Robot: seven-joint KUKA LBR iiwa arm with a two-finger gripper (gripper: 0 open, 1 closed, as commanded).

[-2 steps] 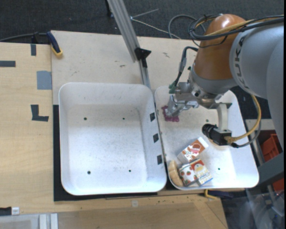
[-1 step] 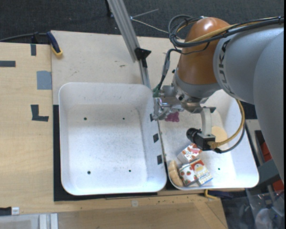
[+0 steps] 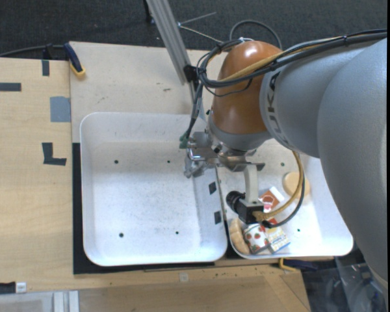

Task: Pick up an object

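Approach step: gripper (image 3: pixel 198 160) hangs at the inner wall of the right bin (image 3: pixel 322 229); we cannot tell whether it's open or holding anything. Next we'd judge a descent onto the packet (image 3: pixel 275 240) at the front of that bin.

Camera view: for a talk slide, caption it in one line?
Grey arm leans over the right bin, where small items cluster by its near rim.

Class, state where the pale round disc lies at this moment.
In the camera view, the pale round disc lies near the middle of the right bin, just above and right of the red-and-white packet.
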